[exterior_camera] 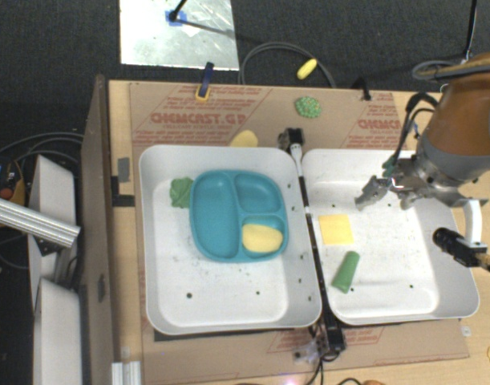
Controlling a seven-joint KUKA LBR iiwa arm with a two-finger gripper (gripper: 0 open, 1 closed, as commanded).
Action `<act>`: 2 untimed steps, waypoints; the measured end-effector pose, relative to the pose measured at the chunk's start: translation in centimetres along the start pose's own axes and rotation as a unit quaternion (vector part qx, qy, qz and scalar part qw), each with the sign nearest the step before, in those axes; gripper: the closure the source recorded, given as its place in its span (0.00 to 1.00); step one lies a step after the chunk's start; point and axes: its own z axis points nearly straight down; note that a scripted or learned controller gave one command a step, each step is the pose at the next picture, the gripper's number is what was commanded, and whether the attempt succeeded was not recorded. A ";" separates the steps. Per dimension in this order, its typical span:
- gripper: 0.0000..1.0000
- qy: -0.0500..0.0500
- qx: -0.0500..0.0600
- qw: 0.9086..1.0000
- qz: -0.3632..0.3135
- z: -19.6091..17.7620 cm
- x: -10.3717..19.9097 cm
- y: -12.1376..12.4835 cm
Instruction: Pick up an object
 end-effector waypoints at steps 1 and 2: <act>0.00 0.001 0.003 1.000 0.001 5.3 1.2 -4.7; 0.00 0.000 0.001 1.000 0.001 13.4 1.1 -7.2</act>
